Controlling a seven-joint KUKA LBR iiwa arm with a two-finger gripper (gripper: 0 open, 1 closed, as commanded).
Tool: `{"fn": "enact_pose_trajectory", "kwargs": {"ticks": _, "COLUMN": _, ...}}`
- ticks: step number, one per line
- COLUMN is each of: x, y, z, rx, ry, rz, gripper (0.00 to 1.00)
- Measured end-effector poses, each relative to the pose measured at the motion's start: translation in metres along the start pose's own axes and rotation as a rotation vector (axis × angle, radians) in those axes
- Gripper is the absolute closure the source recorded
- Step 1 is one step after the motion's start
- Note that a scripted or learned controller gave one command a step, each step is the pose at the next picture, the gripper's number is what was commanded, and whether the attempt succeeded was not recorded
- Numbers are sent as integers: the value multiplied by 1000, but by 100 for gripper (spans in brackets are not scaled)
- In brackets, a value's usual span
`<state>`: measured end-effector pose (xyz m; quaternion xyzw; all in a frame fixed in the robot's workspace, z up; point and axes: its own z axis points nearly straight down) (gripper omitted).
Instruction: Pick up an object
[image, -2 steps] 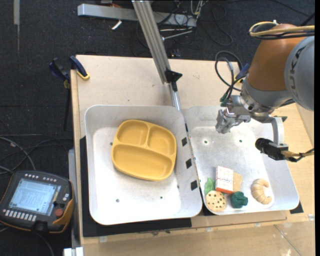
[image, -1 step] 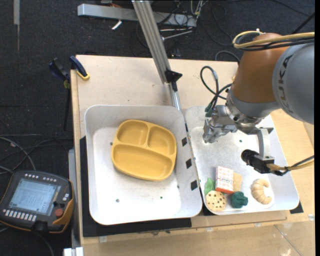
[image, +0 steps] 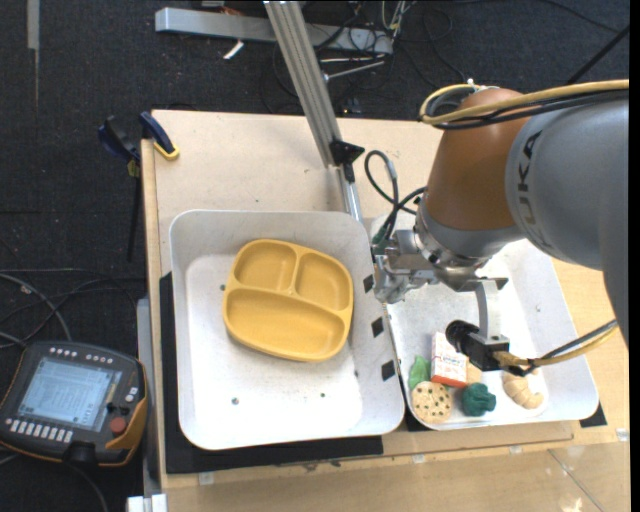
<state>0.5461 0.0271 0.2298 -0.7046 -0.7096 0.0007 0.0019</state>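
Gripper (image: 393, 278) hangs at mid-frame by the left edge of the right bin (image: 548, 300); its grasp cannot be told. At lower right that bin holds a red-and-white box (image: 450, 361), a speckled disc (image: 432, 401), a green lump (image: 477, 400) and a beige piece (image: 525, 391). A yellow divided plate (image: 290, 300) lies in the left bin (image: 200, 360).

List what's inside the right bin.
In the right bin, along its near edge: a spotted disc, a green lump, a red-and-white box, a beige piece. The arm covers its far part.

smooth matt yellow plastic tray (image: 290, 298); matt white plastic bin (image: 200, 385); green lump (image: 477, 400) perhaps fuzzy cloth.
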Motion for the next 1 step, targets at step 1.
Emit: {"fn": "enact_pose_trajectory", "kwargs": {"ticks": 1, "x": 50, "y": -12, "z": 5, "rx": -1, "ry": 0, "rz": -1, "gripper": 100}}
